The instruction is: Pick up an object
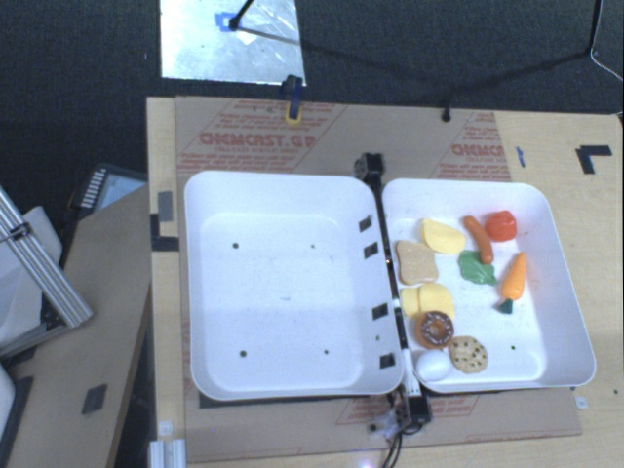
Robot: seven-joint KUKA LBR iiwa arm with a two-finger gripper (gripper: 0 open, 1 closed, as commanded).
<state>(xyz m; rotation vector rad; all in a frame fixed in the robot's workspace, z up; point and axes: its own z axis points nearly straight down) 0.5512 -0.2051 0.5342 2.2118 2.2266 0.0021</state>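
White plastic, two shallow bins side by side, and all the action sits in the right bin (568, 295). Ten toy food pieces are clustered in there, mostly toward its left wall.

Up at the far end we have a red tomato (500, 225), with an orange-red sausage (476, 237) just beside it on the left, lying at a slant. Next over, a yellow wedge (444, 235). Below the sausage a green leafy piece (477, 269) touches its lower end, and an orange carrot (514, 276) lies just to the right, green tip pointing toward the near rim.

Along the left wall: a tan bread slice (416, 261), then a yellow block (430, 298) touching its near edge. A chocolate donut (435, 330) overlaps that block's near side. Closest to the near rim, a white egg (433, 366) and a chip cookie (468, 355) sit side by side, touching or very nearly so.

Moving outward, the left bin (283, 291) shows a bare white floor with a few small dark dots. Black clips (373, 252) run down the seam between the two bins.

Both bins rest on a cardboard sheet (263, 136) with red print, a blue and yellow clamp (292, 98) at its far edge. Beyond that, a shiny metal plate (231, 27) lies on dark carpet.
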